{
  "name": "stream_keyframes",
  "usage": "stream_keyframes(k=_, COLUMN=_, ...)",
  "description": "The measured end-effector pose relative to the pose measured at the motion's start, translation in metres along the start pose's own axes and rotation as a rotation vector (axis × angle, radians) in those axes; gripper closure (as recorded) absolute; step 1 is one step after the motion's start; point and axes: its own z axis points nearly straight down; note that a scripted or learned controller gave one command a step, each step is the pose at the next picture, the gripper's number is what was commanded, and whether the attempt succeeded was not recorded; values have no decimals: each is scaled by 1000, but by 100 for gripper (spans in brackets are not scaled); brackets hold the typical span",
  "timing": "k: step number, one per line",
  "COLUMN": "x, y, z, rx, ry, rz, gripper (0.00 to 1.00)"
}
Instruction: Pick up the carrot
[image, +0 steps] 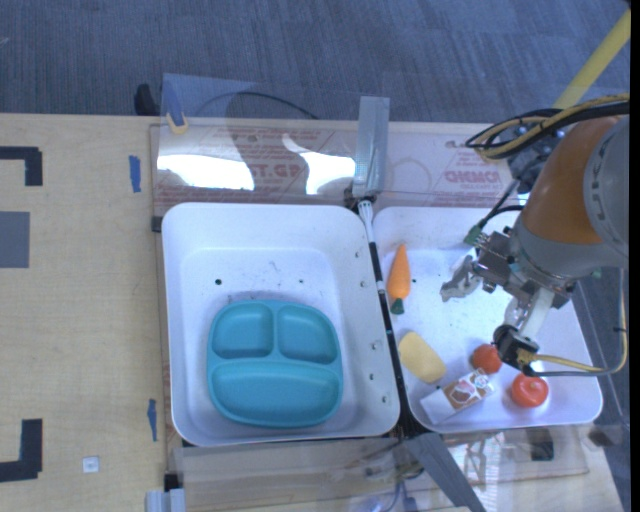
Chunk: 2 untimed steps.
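Note:
The carrot is orange with a green tip and lies lengthwise in the right bin, close against that bin's left wall. My gripper hangs over the middle of the right bin, a short way to the right of the carrot and apart from it. Its fingers stand open with nothing between them. The grey arm with its orange band comes in from the right.
A yellow piece, a small red ball, a red tomato and a white and red packet lie along the right bin's front. A teal divided plate sits in the left bin.

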Motion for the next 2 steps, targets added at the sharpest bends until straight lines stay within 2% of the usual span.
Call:
stream_keyframes(k=1, x=-51, y=22, z=95, rx=-12, ry=4, rz=51, gripper=0)
stream_keyframes(k=2, x=-71, y=-4, z=96, rx=-12, ry=3, rz=1, gripper=0)
